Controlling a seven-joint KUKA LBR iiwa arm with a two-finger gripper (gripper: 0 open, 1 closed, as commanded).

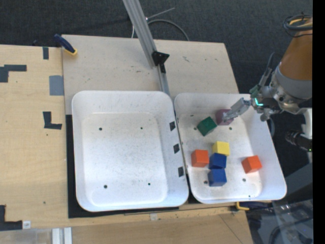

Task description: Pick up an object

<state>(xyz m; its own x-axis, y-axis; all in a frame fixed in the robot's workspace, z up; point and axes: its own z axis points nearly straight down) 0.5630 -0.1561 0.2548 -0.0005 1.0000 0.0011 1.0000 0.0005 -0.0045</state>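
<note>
Purple small block [222, 116] sits at the grey two-finger gripper [229, 114] (jaw state: cannot tell); approach step, next needs a confirmed closure.

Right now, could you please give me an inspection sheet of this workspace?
Surface: tan bench bearing left bin and right bin.
Job's things: in the right bin, green block, purplish block, yellow block, two blue blocks, two orange blocks.
Clutter: blue-and-yellow clamp on the bench.
Grippers: gripper at the purplish block; grasp unclear.
Cables: thin cable behind the bench.
Surroundings: slanted metal rail, dark floor.
</note>
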